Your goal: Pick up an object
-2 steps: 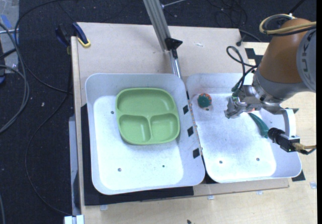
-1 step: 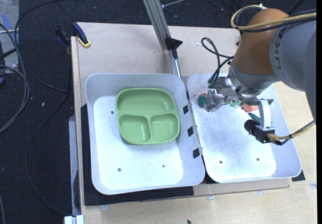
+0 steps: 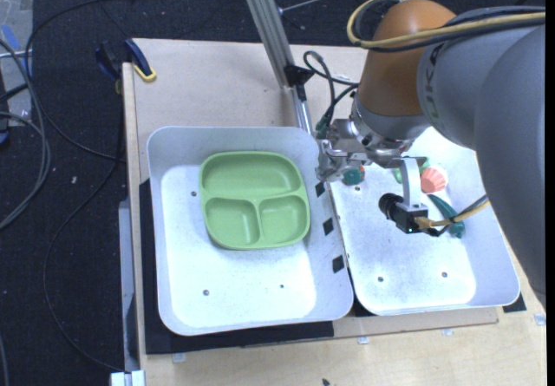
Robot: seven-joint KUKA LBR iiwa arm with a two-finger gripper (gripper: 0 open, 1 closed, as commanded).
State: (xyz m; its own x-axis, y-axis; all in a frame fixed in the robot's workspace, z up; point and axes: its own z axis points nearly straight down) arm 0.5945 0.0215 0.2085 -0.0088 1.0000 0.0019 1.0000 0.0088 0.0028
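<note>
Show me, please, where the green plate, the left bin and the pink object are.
green plate [image 3: 251, 174]: camera view, on its large upper compartment.
left bin [image 3: 243, 289]: camera view, on its bare floor below the plate.
pink object [image 3: 433, 178]: camera view, on its visible middle.

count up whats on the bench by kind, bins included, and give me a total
white bins: 2
green divided plate: 1, in the left bin
pink-red small thing: 1, in the right bin
small green bits in the right bin: too blurred to count
total clearly seen: 4
</note>
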